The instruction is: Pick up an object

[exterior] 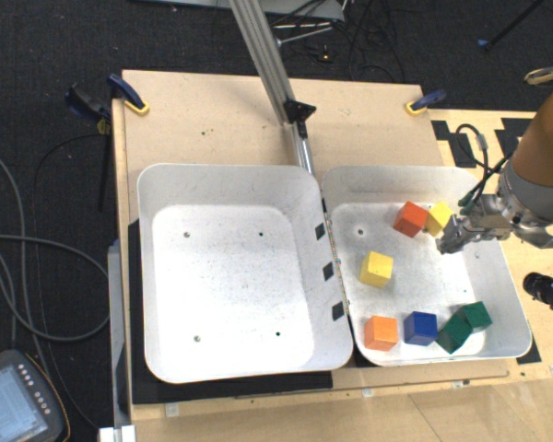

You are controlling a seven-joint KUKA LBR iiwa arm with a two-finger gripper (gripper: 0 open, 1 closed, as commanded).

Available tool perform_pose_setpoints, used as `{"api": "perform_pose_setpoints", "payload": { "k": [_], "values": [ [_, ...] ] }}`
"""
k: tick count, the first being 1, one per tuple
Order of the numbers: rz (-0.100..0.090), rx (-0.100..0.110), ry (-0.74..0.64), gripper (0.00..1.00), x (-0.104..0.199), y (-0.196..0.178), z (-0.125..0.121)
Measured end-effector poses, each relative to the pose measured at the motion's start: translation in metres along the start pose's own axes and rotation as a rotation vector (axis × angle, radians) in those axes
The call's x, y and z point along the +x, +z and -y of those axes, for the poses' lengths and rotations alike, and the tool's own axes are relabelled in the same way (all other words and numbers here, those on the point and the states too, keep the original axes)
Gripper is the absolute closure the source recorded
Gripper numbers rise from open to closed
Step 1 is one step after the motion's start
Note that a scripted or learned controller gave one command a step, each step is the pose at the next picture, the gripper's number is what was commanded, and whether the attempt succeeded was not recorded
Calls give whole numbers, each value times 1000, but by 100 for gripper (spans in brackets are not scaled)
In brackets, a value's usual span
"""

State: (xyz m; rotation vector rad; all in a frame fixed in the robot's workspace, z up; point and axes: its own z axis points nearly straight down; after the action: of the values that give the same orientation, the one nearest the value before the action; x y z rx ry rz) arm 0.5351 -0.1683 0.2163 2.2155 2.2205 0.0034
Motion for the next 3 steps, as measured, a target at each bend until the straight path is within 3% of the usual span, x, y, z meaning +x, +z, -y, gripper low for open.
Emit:
{"api": "perform_pose_setpoints", "payload": {
  "k": [3],
  "values": [
    [-4,3,-7,100,167,-1,6]
  ]
}}
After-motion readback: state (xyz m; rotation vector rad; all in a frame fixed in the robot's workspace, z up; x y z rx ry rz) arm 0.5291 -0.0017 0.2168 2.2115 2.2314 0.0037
